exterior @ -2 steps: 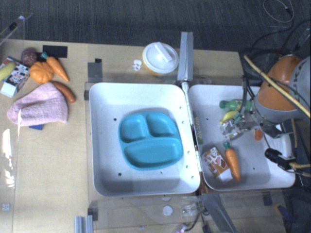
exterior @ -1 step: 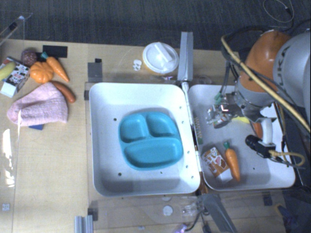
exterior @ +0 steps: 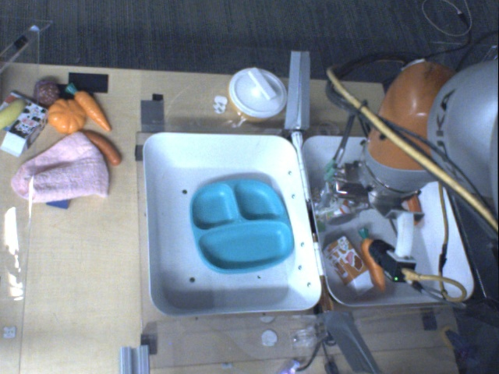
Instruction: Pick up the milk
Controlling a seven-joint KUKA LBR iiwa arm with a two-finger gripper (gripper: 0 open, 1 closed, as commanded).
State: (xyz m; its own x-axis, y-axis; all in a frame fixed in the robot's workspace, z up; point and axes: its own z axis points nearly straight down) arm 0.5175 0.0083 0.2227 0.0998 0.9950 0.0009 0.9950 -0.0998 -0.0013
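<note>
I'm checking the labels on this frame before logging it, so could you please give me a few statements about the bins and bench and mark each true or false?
1. A blue divided plate lies in the left bin. True.
2. The arm reaches over the left bin. False: it is over the right bin.
3. A pink cloth lies on the bench to the left of the bins. True.
4. The white lidded container sits inside the right bin. False: it stands on the bench behind the bins.
5. A small brown-and-white carton lies in the right bin. True.
</note>
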